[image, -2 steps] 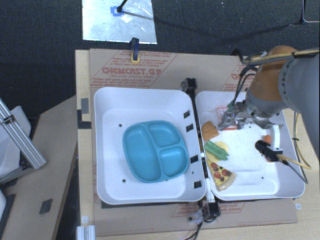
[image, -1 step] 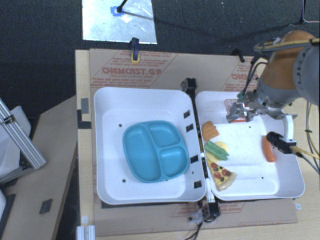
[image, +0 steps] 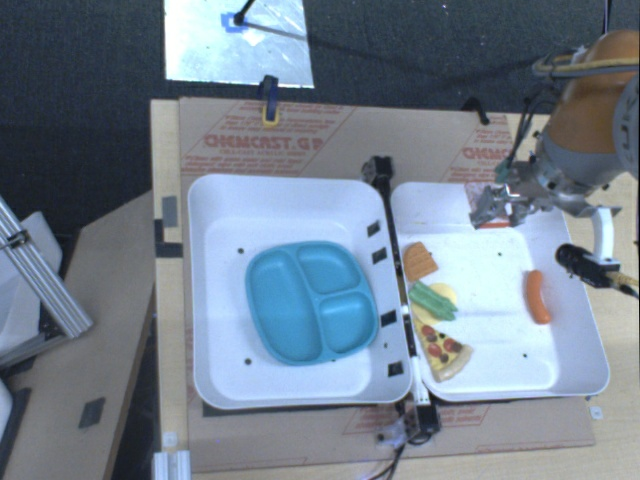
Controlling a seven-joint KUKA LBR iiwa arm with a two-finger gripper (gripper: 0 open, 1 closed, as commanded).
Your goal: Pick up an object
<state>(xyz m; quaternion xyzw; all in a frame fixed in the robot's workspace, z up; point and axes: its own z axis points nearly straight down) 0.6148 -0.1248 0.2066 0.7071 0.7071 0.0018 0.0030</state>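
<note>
The hand (image: 493, 208) hangs over the back edge of the right bin (image: 500, 363), and nothing sits between its fingers, but it is too small and blurry here to tell if it is wide or narrow. The food it could pick is all well apart from it. The orange hot dog (image: 538, 296) lies alone near the right side of that bin, so it looks like the easy one to grab. It is round, though, so it might roll or slip out if the hand comes down a bit off to one side. The other food is bunched up against the left wall of the right bin: a piece of toast (image: 420, 261) at the top, then a green bean pod (image: 433, 300) lying on something yellow (image: 443, 293), then a pizza slice (image: 443, 351) at the bottom. These are flat and sit close to the wall and near each other, so the hand could bump the wall, push one thing into the next, or close on nothing at all. The left bin (image: 220, 268) holds a blue plate (image: 310, 301) with three parts, and no food lies on it. Both bins sit side by side on a brown board on the tabletop (image: 110, 268). A black clip strip (image: 385, 258) runs between them, and the hand could catch on it if it reaches for the toast.
</note>
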